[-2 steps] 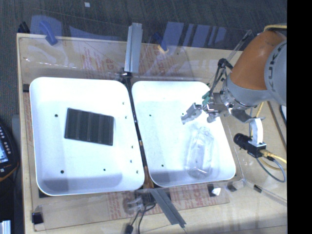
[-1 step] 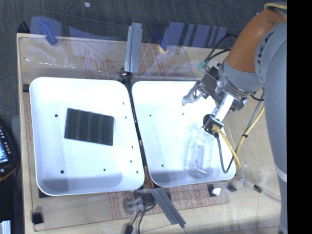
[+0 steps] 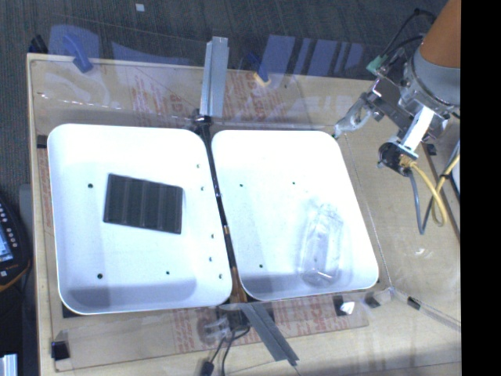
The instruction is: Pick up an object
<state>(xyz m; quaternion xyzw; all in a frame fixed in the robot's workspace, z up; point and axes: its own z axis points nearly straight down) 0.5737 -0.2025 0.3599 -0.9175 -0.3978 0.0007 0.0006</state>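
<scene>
While the arm (image 3: 438, 45) enters from the 2 o'clock corner of the view, its grey wrist and orange band sit above bare table (image 3: 407, 241), outside both bins.

Item 1, pincer (image 3: 350, 124): tilted down and toward 8 o'clock, tip just off the upper right corner of the right bin (image 3: 356, 210). It hangs over the table rather than over the bin floor. Whether it is released or clenched cannot be told; the tip is small and blurred. Nothing shows in its grip.

Item 2, clear plastic object (image 3: 319, 245): possibly a small bottle or cup, hard to make out against the white. It lies in the right bin, toward 5 o'clock of that bin's floor, near the lower right wall, well apart from the pincer.

Item 3, dark ribbed rectangular pad (image 3: 144, 203): flat in the left bin (image 3: 59, 210), a little toward 9 o'clock of centre, long side slightly slanted.

Item 4, cables: a yellow cable (image 3: 432, 198) and dark leads hang from the wrist at 3 o'clock of the view.

Item 5, metal bar (image 3: 214, 73): upright at 12 o'clock, where the bins meet.
</scene>
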